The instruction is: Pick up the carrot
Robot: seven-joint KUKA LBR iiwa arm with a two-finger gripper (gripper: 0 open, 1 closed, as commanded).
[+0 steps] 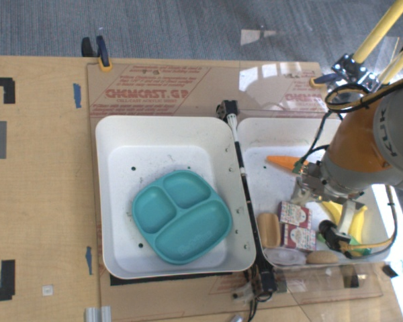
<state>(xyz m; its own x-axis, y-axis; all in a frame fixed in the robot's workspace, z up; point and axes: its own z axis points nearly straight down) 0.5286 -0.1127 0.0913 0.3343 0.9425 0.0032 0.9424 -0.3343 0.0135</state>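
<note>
Reaching in over the right bin [255,134] from its right side: grey arm [369,146] with orange band, wrist bent down, gripper [307,188] low near the bin's middle; fingers' state impossible to tell. Left of that bin, the left bin [114,180] with a teal divided plate [181,215]. Just left of the gripper, on the right bin's floor: the carrot [283,161]. Toward the bin's near edge: small carton [295,223], bread roll [268,229], banana [354,220].

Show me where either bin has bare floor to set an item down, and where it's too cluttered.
Left bin: bare floor behind and left of the teal divided plate. Right bin: a bare patch between the divider wall and the carrot, near the far rim. Its near half is crowded: small carton, bread roll, banana, with the arm overhead.
</note>
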